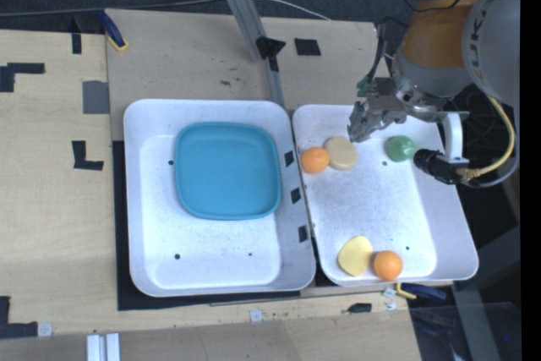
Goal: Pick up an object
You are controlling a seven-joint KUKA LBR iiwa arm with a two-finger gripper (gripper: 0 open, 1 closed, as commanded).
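We see the gripper (358,131) just above the round beige disc (341,153), lying flat with no clear long axis, beside the orange ball (314,160); grip state unreadable.

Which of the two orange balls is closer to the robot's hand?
The orange ball at the far left of the right bin, touching the beige disc. The hand hovers just above them. The other orange ball sits by the near edge.

Partial dark lettering on the grey arm (499,38) casing, cut off, not legible
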